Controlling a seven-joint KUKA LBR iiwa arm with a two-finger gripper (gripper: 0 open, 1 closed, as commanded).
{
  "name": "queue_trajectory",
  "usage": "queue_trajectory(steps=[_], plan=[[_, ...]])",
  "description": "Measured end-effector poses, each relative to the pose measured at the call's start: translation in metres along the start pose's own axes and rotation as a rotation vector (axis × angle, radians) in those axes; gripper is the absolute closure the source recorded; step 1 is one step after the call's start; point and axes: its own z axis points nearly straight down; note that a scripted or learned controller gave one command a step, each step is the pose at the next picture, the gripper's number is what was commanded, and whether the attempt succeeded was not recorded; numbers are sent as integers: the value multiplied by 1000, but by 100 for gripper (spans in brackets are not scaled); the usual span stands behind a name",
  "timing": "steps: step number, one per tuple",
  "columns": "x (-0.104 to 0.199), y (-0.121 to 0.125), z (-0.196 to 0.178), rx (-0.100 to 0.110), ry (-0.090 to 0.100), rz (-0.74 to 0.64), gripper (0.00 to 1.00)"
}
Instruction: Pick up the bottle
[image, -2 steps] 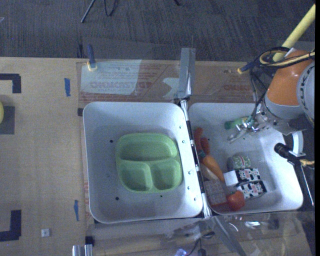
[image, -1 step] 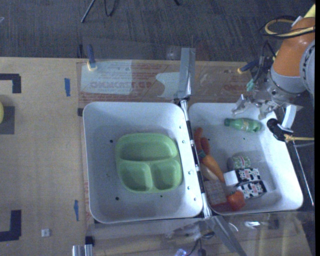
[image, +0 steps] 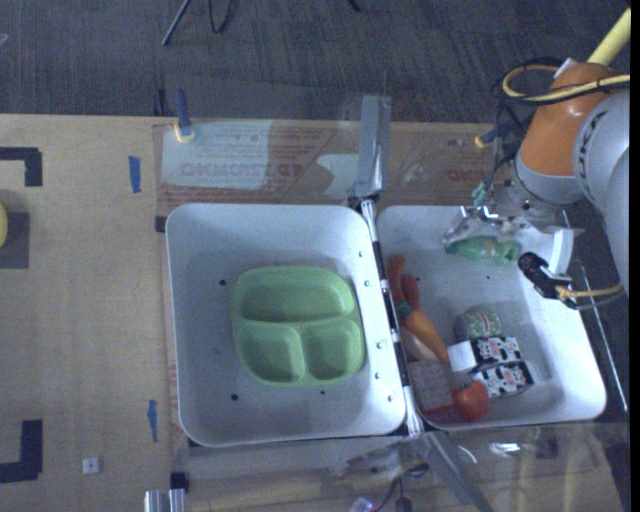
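Observation:
The bottle (image: 484, 248) is a small clear greenish one lying on its side near the back of the right bin (image: 580, 385). My gripper (image: 482, 222) hangs off the grey arm with the orange band (image: 560, 140) and sits right over the bottle's far side, touching or nearly touching it. The wrist hides how the gripper meets the bottle, so I cannot say whether the bottle is held.
The left bin (image: 200, 400) holds a green divided tray (image: 297, 323). In the right bin lie red-brown pieces (image: 405, 282) and an orange piece (image: 424, 334) by the left wall, a small can (image: 478, 323), two black-and-white cartons (image: 500, 364) and a red tomato (image: 470, 400).

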Motion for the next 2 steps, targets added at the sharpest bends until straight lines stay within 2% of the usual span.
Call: queue_trajectory(steps=[1, 2], plan=[[8, -6, -21, 23, 13, -225, 0], [3, -8, 24, 27, 15, -250, 0]])
